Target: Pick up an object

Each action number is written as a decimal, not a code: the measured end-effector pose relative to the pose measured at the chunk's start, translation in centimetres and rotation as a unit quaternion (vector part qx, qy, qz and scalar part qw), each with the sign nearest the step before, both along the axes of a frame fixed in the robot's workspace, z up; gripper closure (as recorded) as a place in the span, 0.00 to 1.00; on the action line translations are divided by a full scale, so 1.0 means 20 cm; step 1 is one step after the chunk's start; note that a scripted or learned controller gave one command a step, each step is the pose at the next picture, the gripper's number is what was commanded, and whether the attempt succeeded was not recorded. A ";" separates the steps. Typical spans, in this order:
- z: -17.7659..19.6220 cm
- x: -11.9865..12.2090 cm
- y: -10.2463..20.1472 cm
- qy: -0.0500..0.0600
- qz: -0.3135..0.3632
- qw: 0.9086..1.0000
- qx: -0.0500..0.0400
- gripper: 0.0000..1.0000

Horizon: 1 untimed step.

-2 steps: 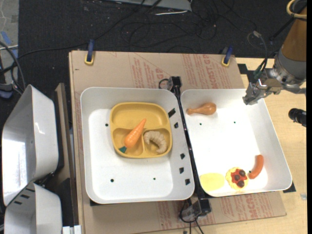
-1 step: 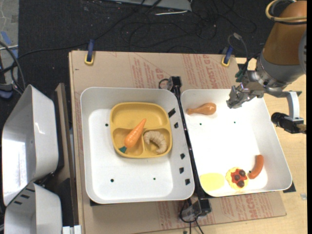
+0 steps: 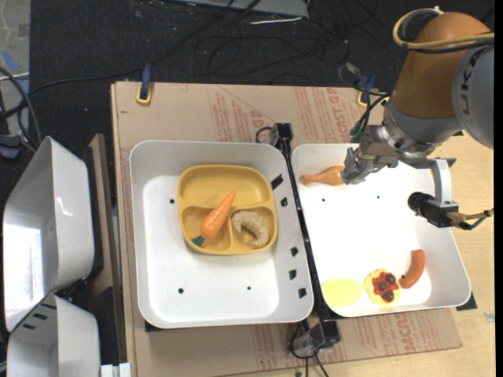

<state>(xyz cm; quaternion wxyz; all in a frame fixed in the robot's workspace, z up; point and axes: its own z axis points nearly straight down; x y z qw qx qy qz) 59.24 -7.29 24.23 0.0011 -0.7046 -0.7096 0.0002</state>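
Note:
A tan toy drumstick [image 3: 322, 178] lies at the far left corner of the right bin [image 3: 369, 234]. My gripper [image 3: 354, 170] is low over the drumstick's thick right end, touching or nearly touching it. The arm's body hides how the jaws stand. Along the right bin's near edge lie a red sausage [image 3: 413, 268], a small pizza-like piece with red topping [image 3: 383, 285] and a flat yellow disc [image 3: 342, 291].
The left bin [image 3: 212, 281] holds a yellow divided plate [image 3: 189, 183] with an orange carrot [image 3: 218, 214] and a pale shrimp [image 3: 253, 226] on it. A black part with a cable [image 3: 428, 206] hangs off the arm over the right bin's right side.

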 end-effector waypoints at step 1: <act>-0.06 -0.05 0.27 0.000 0.000 1.000 0.000 1.00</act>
